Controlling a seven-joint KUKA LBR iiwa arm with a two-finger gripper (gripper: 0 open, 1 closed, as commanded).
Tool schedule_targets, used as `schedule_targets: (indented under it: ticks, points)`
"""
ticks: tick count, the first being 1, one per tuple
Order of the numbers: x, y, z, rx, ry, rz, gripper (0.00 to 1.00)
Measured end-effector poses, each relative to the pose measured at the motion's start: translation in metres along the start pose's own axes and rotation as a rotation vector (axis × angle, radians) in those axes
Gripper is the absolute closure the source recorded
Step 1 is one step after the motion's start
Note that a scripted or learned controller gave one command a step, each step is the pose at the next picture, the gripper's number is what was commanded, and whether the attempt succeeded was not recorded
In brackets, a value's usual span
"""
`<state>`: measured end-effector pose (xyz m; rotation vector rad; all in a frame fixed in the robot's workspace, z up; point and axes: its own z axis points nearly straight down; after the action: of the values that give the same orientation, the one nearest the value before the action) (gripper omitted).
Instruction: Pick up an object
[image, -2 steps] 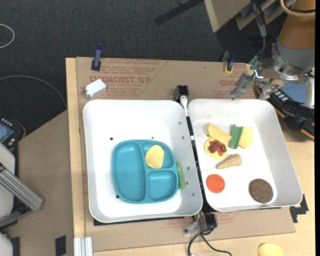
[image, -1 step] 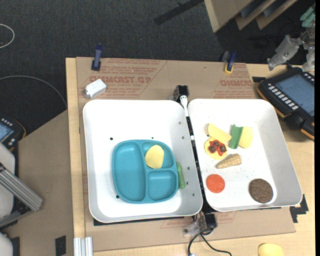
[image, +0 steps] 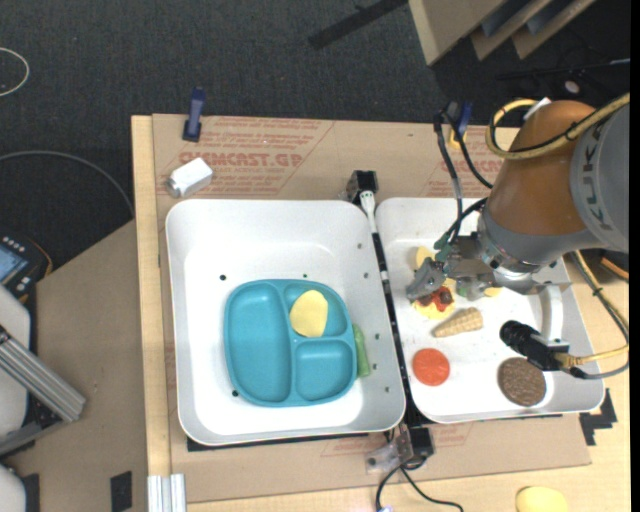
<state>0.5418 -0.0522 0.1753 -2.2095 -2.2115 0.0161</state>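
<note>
Gripper (image: 428, 281) low in rt bin (image: 480, 405) over red item (image: 440, 296); open/shut state can't tell.

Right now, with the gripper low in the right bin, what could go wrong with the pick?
1. The gripper sits over several small items crowded together near the cone; it might catch two, or push one aside.
2. The cluster lies near the right bin's left wall, so a finger could possibly hit the wall.
3. The red round piece and the brown disc look flat, so they may be hard to grasp.
</note>
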Motion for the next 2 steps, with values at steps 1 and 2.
schedule_targets:
  ticks: [1,2]
  points:
    - [0.0420,-0.0430,-0.1540,-0.034,-0.001,-0.006,0.00]
    - [0.0395,-0.0425,-0.1559,-0.022,-0.004,0.000,1.00]
